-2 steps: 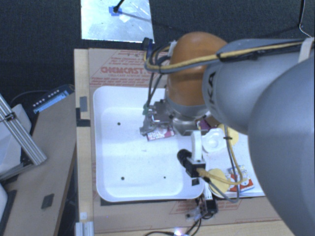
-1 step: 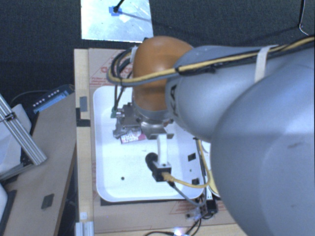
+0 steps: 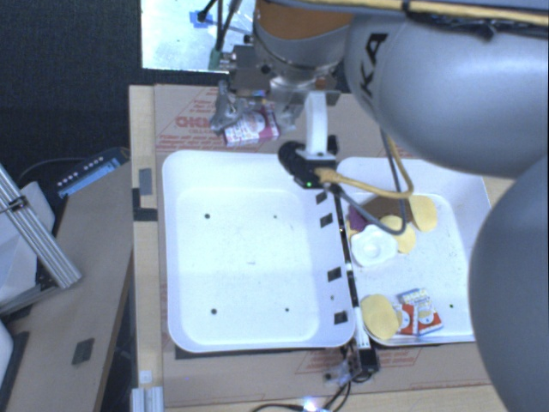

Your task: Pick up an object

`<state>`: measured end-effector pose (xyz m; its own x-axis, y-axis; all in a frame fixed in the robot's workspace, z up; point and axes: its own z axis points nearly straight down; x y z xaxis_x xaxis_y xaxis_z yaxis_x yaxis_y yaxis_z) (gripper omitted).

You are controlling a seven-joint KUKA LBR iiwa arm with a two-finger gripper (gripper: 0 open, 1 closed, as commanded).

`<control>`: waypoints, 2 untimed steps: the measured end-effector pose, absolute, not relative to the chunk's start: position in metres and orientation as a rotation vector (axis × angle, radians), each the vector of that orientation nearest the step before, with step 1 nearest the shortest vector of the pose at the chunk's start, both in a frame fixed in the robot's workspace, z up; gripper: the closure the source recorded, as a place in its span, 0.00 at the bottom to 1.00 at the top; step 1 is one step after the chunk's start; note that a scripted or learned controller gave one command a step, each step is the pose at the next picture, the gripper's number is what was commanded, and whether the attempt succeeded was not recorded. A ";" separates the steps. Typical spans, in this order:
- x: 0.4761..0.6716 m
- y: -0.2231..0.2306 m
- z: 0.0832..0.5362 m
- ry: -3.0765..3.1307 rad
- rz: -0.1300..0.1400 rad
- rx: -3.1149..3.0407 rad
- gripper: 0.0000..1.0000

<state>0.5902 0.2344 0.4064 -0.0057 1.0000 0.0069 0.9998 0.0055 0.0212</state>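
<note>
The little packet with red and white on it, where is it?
The packet lies in the right bin, in its near corner, right beside a round yellow disc.

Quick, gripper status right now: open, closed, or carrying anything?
Gripper: jaws closed on a small pink-and-white printed packet, held above the cardboard behind the left white bin.

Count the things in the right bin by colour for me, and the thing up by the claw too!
Yellow round pieces: 3
White round piece: 1
Red and white packet in the right bin: 1
Pink and white packet at the claw: 1
Total: 6
</note>
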 end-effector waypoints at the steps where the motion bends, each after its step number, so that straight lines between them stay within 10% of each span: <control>1: 0.587 0.235 0.407 2.233 0.005 2.207 1.00; 2: 0.671 0.231 0.428 2.222 0.007 2.215 1.00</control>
<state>0.6710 0.2311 0.4277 -0.0029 1.0000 0.0000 1.0000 0.0029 0.0061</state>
